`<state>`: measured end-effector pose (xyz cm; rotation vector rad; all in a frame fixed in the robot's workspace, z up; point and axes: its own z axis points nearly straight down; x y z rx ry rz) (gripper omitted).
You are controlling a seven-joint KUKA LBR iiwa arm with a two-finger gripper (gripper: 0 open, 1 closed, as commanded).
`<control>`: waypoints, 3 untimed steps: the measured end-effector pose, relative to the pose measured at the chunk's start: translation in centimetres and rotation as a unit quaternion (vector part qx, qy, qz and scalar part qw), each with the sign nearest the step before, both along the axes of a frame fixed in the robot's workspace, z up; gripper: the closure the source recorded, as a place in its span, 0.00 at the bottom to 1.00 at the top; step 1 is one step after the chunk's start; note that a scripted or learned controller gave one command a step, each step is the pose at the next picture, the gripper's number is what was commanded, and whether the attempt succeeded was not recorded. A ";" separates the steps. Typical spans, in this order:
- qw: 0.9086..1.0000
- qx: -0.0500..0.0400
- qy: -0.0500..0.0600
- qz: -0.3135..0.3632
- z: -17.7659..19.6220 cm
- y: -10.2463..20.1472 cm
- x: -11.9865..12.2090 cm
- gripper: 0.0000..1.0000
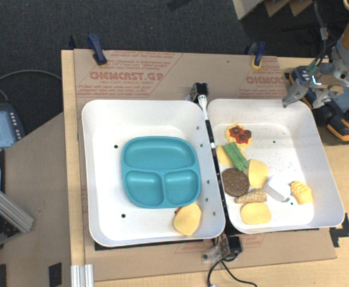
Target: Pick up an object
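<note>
The gripper (298,92) hangs above the right bin's (294,115) far rim, fingers spread, pinching nothing. That bin holds about eight toy foods: a brown cookie (235,182), a green bean (236,156), several yellow pieces. The left bin (99,160) holds one teal tray (160,171) and one yellow piece (187,219).

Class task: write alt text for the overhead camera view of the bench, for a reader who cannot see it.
Two shallow white bins sit side by side on a bench: the left bin holds a teal divided plate and a yellow toy food piece, the right bin a cluster of toy foods. The robot's tool hovers over the right bin's far right corner.
</note>
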<state>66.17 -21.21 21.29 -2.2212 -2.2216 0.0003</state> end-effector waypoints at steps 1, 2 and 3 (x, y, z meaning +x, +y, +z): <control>1.000 0.001 0.002 0.001 -7.0 7.1 -4.0 0.00; 1.000 0.002 0.006 -0.001 -11.6 11.0 -12.3 0.00; 1.000 0.000 -0.001 -0.001 -10.3 10.7 -11.8 1.00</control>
